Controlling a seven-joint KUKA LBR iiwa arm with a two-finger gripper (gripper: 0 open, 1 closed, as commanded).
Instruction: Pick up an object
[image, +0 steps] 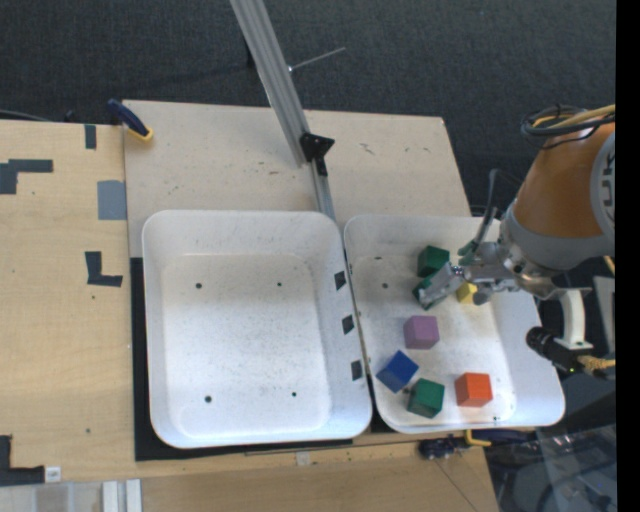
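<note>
The arm reaches in from the right and its jaws (440, 290) sit low over the upper part of the right bin (520, 400), pointing toward the bin's left side. Whether they are open, closed or clamped on something cannot be told: the grey tip is small and blurs into the objects around it.

There are 6 loose objects in that bin. A dark green block (433, 260) lies just above the jaws, touching or nearly touching them. A small yellow piece (466, 293) sits just behind the tip, close against the wrist hardware. Below are a purple cube (421, 331), a blue cube (397, 370), a second green cube (426, 397) and an orange cube (474, 389), all resting on the bin floor and well apart from the tool.

The left bin (160, 240) stands beside it on the tabletop (220, 150).

As a judgement, the pick is at the approach-or-grasp stage. Nothing is visibly lifted; every object looks to be resting in the bin. The likely target is the dark green block or the yellow piece. Still left: securing a hold and raising the object off the floor.
</note>
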